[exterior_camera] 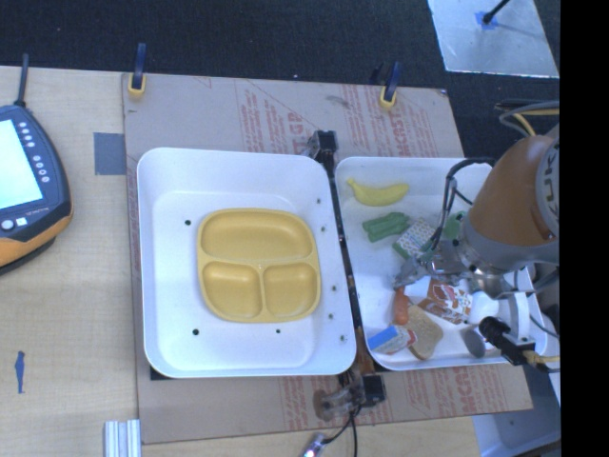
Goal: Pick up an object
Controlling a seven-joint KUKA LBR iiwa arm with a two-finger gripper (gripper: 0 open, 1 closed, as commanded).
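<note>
The right white bin (354,255) holds several small items. A yellow banana (379,193) lies at its far side, with a green piece (385,227) just below it and a speckled grey packet (415,239) beside that. Nearer the front lie an orange-red stick (401,306), a red-and-white packet (450,301), a slice of bread (425,335) and a small blue-and-white piece (384,339). My gripper (425,274) is low over the middle of this pile, between the grey packet and the red-and-white packet. The arm's orange band (514,198) hides the bin's right part.
The left white bin (157,255) holds a yellow divided plate (259,263). An orange-edged control tablet (24,184) lies at the bench's left. Clamps (138,82) pin the cardboard at the back. Cables and a black part (495,336) hang by the right bin's front corner.
</note>
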